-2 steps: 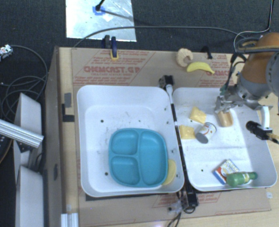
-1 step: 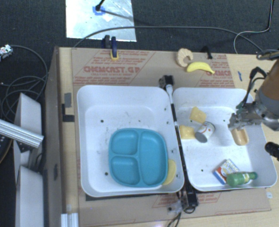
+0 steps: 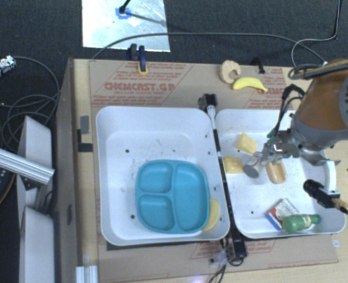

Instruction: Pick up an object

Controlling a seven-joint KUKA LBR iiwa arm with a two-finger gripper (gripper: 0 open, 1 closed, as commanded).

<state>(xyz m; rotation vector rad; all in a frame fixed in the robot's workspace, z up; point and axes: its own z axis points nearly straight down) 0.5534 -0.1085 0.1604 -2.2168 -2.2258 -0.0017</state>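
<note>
Judging from the camera view, the pincer point(image 3: 267, 155) hangs low in the right bin point(image 3: 315, 232), among a yellow wedge point(image 3: 247, 142), a yellow block point(image 3: 233, 165), a grey spoon-like piece point(image 3: 252, 170) and a tan roll point(image 3: 275, 172). Whether it is apart or together cannot be told. These pieces look light, probably plastic and slippery; take the roll across its narrow width. A green bottle point(image 3: 300, 221) lies near the front wall beside a small box point(image 3: 279, 212). The wrist hides the bin's right rear.
</note>
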